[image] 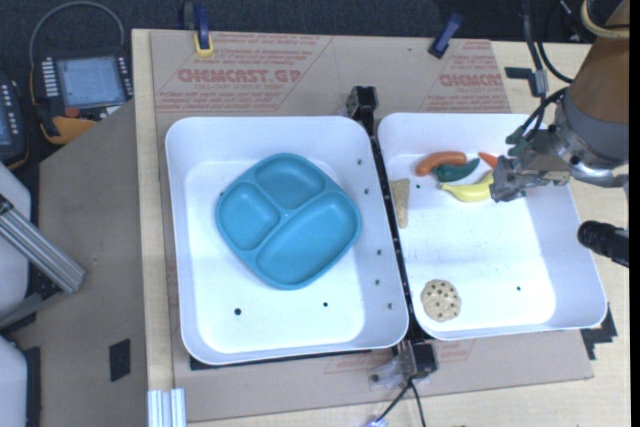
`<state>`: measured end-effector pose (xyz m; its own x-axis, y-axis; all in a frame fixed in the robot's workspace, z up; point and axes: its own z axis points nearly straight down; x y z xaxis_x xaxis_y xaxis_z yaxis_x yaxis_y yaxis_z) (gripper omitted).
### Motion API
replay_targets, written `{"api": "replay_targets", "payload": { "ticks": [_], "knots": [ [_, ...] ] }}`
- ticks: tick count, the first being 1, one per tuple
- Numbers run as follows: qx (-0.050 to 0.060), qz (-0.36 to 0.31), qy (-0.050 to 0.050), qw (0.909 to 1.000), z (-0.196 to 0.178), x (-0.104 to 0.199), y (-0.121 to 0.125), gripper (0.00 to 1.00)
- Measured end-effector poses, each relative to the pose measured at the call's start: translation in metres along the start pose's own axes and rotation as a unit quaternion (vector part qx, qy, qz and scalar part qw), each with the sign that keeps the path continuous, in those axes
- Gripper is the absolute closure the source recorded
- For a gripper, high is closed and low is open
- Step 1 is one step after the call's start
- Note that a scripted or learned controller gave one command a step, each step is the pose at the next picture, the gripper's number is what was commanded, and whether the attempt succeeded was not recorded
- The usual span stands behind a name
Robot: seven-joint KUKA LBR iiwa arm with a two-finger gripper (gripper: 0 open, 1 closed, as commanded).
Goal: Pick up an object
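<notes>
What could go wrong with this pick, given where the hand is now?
The hand sits at a tight cluster: a yellow banana-like piece, a green piece and an orange piece touch or overlap, so it may grab two, or nudge them apart and get none. The cluster also lies near the right bin's far wall, leaving little room.

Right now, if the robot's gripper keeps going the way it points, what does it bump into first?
Probably the yellow banana. The gripper points left across the right bin, and the banana lies right at its tip. Height is hard to judge, so it might pass above.
</notes>
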<state>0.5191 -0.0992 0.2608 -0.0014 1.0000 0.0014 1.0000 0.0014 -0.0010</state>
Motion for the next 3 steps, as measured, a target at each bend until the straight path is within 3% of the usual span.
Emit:
{"api": "replay_targets", "payload": {
  "ticks": [1,3],
  "knots": [
    [0.001,-0.002,0.001,1.0,0.017,0.056,-0.003,1.0],
    [-0.001,-0.003,0.0,1.0,0.009,0.166,-0.008,1.0]
  ]
}}
